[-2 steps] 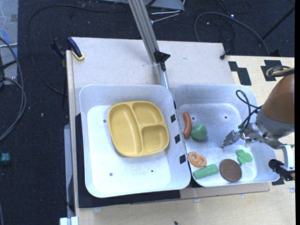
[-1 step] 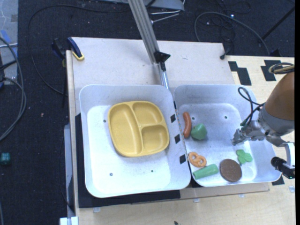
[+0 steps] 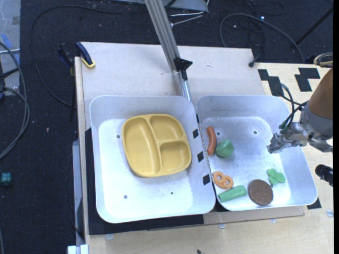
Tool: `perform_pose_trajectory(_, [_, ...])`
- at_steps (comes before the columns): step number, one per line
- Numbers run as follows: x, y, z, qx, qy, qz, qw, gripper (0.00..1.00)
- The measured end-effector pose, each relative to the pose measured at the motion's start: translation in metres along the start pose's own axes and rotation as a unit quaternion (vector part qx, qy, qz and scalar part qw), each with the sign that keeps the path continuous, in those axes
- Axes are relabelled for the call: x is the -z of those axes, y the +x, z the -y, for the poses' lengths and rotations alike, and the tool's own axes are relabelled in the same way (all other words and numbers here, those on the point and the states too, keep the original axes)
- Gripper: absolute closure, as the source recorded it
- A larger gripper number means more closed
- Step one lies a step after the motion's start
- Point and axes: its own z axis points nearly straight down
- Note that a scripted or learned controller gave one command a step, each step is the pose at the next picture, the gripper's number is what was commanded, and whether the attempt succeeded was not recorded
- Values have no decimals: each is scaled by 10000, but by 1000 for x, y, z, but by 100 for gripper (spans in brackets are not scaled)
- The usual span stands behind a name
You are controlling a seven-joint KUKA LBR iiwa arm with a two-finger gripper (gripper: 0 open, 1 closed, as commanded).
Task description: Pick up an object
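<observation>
Sausage [image 3: 211, 141] lengthwise along bin divider

Two white bins sit side by side on a pale beige bench [image 3: 159, 62]. The left bin [image 3: 106, 194] holds a mustard-yellow divided tray [image 3: 157, 144]. In the right bin [image 3: 254, 126] lie an orange-red sausage [image 3: 211, 141], a green rounded piece [image 3: 224, 148], a pretzel [image 3: 223, 181] in orange-brown, a green pickle-like piece [image 3: 232, 193], a brown round cookie [image 3: 260, 192] and a small light-green piece [image 3: 275, 177]. The gripper [image 3: 276, 143] is grey metal. The floor around the bench is dark, almost black, crossed by black cables. Black square markings pattern the bench's right part [image 3: 296, 81]. A yellow-and-blue clamp [image 3: 85, 56] sits at the bench's far left corner.
</observation>
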Motion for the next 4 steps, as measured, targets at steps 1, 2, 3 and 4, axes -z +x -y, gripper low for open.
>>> perform_pose_trajectory(1, [47, -5, 6, -9, 0, 5, 10000, 100])
perform_pose_trajectory(2, [62, -5, 5, -6, 13, -3, 10000, 100])
perform_pose_trajectory(3, [73, 46, 4, 20, 27, -22, 10000, 100])
perform_pose_trajectory(4, [62, 101, 0, 23, 38, -24, 10000, 100])
